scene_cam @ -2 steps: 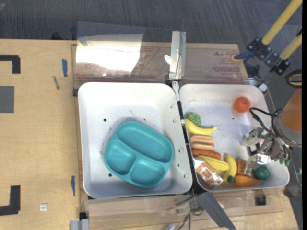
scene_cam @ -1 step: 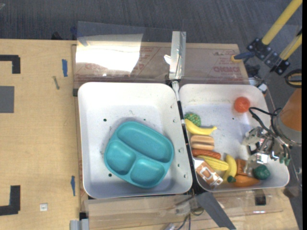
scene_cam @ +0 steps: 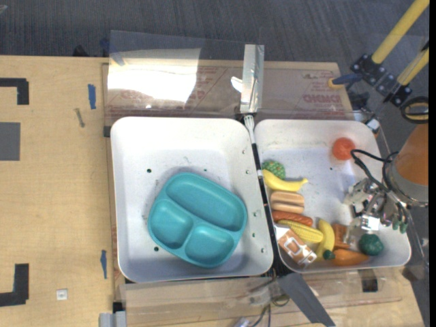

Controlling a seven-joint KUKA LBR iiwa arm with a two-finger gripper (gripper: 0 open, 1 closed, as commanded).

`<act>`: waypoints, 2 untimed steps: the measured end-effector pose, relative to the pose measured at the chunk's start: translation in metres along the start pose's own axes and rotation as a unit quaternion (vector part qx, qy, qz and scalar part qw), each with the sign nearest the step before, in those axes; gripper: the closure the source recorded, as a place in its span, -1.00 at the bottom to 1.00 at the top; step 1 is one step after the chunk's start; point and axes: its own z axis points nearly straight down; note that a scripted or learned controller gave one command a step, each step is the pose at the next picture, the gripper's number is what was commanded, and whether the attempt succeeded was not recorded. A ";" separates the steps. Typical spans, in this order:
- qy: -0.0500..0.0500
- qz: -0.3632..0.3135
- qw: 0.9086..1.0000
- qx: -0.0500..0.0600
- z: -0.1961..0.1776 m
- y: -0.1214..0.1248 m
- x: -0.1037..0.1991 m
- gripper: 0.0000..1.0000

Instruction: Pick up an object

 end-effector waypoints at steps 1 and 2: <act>-0.002 -0.006 1.000 0.001 0.000 0.003 -0.005 -1.00; -0.006 0.049 0.999 0.000 -0.001 0.060 0.032 -1.00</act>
